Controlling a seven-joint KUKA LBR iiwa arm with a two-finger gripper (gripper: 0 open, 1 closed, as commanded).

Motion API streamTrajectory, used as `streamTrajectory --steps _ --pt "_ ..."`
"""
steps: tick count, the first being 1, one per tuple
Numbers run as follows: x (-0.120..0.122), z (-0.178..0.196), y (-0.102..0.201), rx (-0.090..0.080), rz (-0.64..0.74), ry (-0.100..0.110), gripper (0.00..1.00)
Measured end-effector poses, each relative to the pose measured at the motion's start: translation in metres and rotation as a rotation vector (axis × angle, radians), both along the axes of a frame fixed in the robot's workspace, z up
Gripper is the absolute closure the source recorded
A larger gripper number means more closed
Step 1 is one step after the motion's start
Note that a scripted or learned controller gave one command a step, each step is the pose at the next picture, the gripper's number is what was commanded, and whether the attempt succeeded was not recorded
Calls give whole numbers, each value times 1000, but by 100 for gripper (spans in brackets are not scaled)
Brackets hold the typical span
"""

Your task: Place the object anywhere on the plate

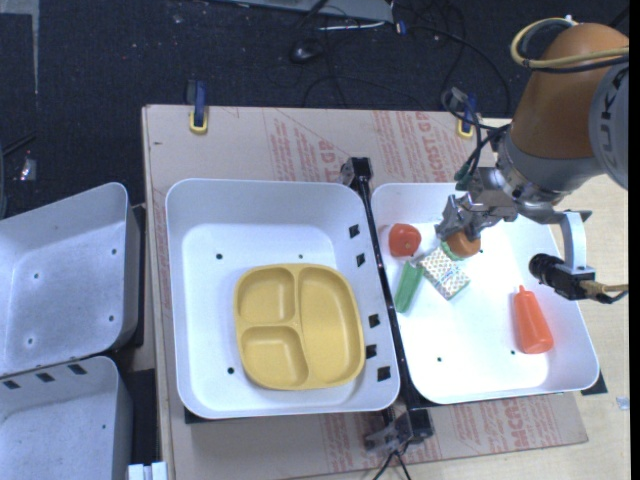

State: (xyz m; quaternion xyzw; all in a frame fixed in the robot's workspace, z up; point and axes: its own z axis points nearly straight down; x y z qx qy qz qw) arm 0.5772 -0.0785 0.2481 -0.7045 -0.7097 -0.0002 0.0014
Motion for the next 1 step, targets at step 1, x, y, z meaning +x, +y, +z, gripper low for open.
streamTrajectory --steps 1 --pt "-15 -8 41 -1 -1 1 100"
